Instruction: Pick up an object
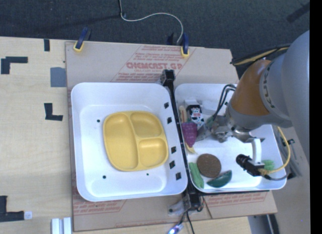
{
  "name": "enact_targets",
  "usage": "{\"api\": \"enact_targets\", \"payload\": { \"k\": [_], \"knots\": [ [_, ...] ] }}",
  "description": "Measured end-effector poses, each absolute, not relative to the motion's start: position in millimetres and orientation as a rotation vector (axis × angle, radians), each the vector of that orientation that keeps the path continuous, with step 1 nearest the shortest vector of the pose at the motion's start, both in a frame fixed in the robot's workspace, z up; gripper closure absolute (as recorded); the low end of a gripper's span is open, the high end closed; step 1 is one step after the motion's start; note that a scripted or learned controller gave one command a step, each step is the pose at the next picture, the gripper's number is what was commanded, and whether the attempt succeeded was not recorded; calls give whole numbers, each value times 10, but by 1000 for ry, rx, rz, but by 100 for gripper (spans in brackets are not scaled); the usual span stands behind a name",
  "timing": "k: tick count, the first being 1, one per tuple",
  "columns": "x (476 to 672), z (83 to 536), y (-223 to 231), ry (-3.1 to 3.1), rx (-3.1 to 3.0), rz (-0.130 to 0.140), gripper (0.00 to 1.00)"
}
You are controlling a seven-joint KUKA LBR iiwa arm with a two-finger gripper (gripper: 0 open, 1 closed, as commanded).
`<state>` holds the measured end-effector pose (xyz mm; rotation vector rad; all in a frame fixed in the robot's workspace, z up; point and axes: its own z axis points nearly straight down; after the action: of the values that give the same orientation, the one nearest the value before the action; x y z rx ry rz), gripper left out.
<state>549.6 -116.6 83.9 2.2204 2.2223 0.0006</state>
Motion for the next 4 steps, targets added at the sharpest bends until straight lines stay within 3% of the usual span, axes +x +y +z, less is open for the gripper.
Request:
{"api": "enact_targets", "payload": {
  "k": [1, 2, 3, 4],
  "knots": [
    [5644, 838, -1681, 2221, 2223, 0, 0],
    [4877, 878, -1444, 2226, 2230, -7, 0],
    [4863, 3534, -1223, 2218, 2211, 8, 0],
    [4855, 3532, -1224, 2227, 2224, -13, 100]
  ]
}}
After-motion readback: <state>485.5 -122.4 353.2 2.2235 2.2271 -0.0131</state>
